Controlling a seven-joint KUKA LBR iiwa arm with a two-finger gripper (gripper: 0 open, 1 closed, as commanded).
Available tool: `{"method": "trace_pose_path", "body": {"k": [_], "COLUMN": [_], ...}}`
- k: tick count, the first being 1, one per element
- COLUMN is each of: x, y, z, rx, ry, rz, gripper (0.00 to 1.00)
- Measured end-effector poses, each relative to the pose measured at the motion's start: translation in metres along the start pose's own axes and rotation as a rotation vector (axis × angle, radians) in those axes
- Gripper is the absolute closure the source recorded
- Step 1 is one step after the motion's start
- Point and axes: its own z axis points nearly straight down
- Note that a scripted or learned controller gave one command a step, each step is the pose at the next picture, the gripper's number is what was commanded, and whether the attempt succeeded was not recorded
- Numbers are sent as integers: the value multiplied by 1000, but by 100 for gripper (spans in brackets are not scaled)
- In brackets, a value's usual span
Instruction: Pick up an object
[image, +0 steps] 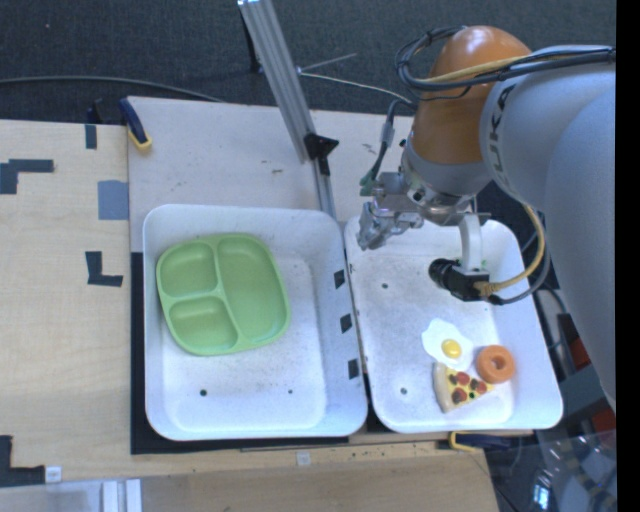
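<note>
In the right bin (400, 300), near its front right corner, lie a toy fried egg (446, 345), an orange donut (495, 364) and a pizza slice (458, 387), close together. My gripper (374, 229) hangs over the back left corner of that bin, well apart from the three toys, with nothing seen between its fingers. The left bin (250, 390) holds a green divided plate (222, 293) at its back left.
A slanted metal rail (290, 100) runs from the top down to the gap between the bins. A blue and yellow clamp (135, 125) sits at the bench's back left. The grey arm fills the upper right.
</note>
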Motion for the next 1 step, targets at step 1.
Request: {"method": "trace_pose_path", "body": {"k": [1], "x": [47], "y": [6], "z": [14], "rx": [1], "ry": [-1], "rz": [2], "gripper": [100]}}
